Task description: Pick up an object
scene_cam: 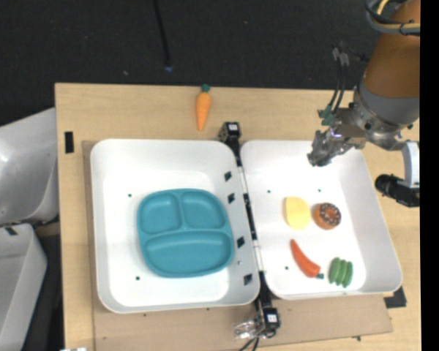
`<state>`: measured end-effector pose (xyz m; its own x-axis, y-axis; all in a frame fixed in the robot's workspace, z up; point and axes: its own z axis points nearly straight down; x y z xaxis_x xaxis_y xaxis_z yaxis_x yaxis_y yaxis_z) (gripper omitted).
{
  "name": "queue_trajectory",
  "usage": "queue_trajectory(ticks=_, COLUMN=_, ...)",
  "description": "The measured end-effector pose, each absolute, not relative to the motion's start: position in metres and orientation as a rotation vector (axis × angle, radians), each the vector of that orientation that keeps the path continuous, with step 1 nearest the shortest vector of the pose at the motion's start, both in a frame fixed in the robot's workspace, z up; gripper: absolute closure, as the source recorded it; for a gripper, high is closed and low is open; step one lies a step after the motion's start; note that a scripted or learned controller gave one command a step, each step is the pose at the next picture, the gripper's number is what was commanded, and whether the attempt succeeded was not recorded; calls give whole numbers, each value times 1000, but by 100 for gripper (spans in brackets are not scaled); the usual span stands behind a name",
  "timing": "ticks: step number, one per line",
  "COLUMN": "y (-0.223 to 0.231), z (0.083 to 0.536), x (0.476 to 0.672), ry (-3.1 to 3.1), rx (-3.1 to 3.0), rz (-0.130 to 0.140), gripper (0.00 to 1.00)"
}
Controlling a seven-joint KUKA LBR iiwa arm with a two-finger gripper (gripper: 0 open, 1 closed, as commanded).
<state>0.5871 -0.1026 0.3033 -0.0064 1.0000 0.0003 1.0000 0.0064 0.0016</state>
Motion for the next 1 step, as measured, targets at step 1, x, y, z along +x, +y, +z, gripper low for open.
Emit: queue_trajectory(ticks=1, y=-53, z=304, x=580, ry=2228, rx=2215, rz=1, gripper=100)
